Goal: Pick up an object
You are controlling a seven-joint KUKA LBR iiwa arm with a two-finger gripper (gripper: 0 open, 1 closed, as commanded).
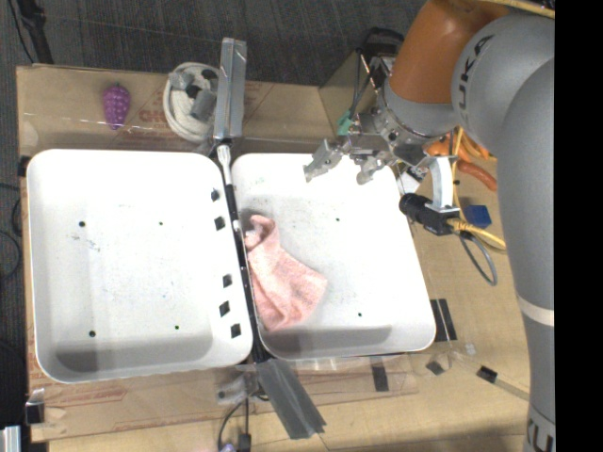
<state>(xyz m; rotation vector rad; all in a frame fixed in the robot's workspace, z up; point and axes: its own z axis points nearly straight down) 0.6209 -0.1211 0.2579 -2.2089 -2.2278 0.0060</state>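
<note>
I see the two-finger gripper [344, 165] spread apart, holding nothing; the crumpled pink cloth [281, 279] lies well below-left of it, long axis diagonal

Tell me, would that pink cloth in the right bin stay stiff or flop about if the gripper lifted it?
The pink cloth lies crumpled with soft folds, so it would probably droop and hang. It looks thin, so likely light. Being flat and rumpled, it should not roll, though a push might just bunch it against the bin wall it lies beside.
</note>
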